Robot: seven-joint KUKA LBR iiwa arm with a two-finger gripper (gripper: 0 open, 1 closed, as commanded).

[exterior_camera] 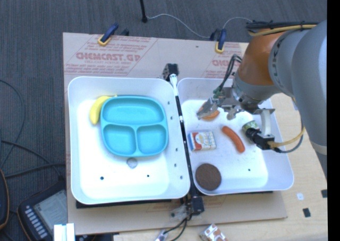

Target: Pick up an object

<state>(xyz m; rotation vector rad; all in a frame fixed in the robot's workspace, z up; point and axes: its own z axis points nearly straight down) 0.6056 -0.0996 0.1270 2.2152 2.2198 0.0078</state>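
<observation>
My gripper (218, 111) hangs low over the back left of the right bin (276, 179), fingers spread open. A small orange food piece (212, 116) lies on the bin floor just under the left finger (205, 110); it is not clamped between the fingers. A red sausage (234, 139) lies in front of the gripper to its right. A small red and white packet (203, 140) is in front of it to the left. At the bin's front left corner sits a round brown patty (208, 176).
The left bin (79, 181) holds a blue divided plate (135, 126), with a yellow banana (96, 108) along its left side and a small grey object (132, 163) in front. The ridge between the bins (180, 128) runs close to the gripper's left.
</observation>
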